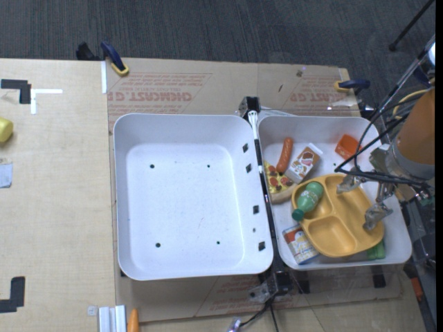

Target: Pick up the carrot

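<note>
Cardboard-covered bench, two white bins side by side. Carrot (284, 155) lies in the right bin (315, 123) near its upper-left corner, close to the dividing wall, open floor above it. Just beside: a small carton (304, 164) to its right, a pizza slice (277, 184) below. Yellow divided tray (339, 237) with a green bottle (307, 199) fills the lower half. Gripper (377, 203) hovers over the tray's right edge, fingers look slightly parted, well apart from the carrot. Left bin (183, 126) bare.
</note>
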You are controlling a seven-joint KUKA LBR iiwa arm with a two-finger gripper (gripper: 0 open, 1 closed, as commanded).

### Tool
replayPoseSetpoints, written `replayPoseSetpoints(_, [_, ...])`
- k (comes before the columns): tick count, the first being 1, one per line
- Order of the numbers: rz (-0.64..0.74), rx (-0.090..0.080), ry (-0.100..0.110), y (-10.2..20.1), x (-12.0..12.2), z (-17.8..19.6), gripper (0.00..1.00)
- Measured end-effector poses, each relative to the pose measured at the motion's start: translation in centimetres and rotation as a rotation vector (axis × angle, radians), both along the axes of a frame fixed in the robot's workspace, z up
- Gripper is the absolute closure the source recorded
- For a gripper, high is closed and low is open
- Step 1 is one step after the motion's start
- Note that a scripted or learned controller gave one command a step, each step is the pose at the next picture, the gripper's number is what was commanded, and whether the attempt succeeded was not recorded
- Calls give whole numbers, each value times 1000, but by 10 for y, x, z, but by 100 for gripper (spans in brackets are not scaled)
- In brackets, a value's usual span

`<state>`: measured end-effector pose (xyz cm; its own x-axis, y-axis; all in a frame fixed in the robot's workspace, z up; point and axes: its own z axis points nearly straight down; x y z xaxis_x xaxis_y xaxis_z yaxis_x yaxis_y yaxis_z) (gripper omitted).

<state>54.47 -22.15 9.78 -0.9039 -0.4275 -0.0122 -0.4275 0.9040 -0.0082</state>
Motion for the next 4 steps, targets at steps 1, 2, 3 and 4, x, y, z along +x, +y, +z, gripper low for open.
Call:
replayPoseSetpoints(1, [-1, 1, -6, 1, 2, 10, 100])
replayPoseSetpoints(2, [-1, 1, -6, 1, 2, 10, 0])
replayPoseSetpoints(3, [-2, 1, -14, 2, 5, 21, 100])
replayPoseSetpoints(4, [-2, 1, -14, 2, 5, 21, 0])
